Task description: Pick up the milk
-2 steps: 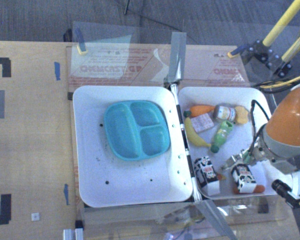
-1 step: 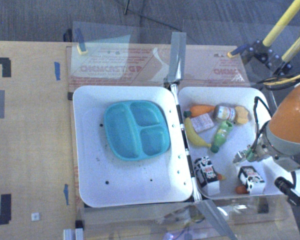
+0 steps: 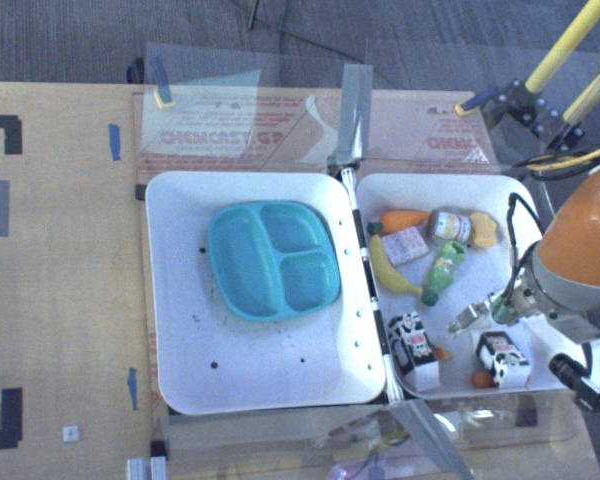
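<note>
Gripper [image 3: 477,317]: low over the right bin [image 3: 515,190], its jaws seemingly parted with nothing between them, though the view is poor here.
Milk: two cow-patterned cartons; one [image 3: 504,358] just below the gripper, likely the target; the other [image 3: 415,346] against the bin's left wall.
Clutter: green bottle [image 3: 441,271], banana [image 3: 388,268], carrot [image 3: 404,220] sit farther up, apart.
Left bin: holds a blue tray [image 3: 274,259].

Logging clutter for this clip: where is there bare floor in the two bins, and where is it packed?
Left bin: bare floor all around the teal divided plate, widest along its front. Right bin: crowded at the back with carrot, banana and green bottle; milk cartons in front, and the gripper over the small gap between.
</note>
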